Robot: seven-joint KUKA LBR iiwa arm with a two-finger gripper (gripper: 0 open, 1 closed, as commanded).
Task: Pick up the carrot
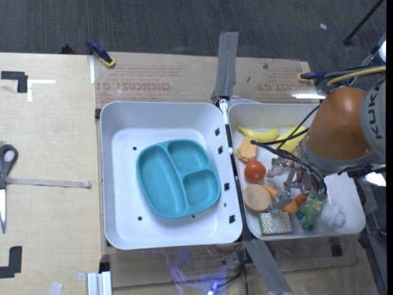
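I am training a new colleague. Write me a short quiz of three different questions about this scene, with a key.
1. True or false: the blue divided plate lies in the same bin as the tomato.
2. Multiple choice: the end effector is above which bin? A) the left bin B) the right bin C) neither
3. Fill in: the banana lies near the ___ wall of its bin, far or near as seen from the camera.

Key
1. False; the plate is in the left bin, the tomato in the right one.
2. B
3. far
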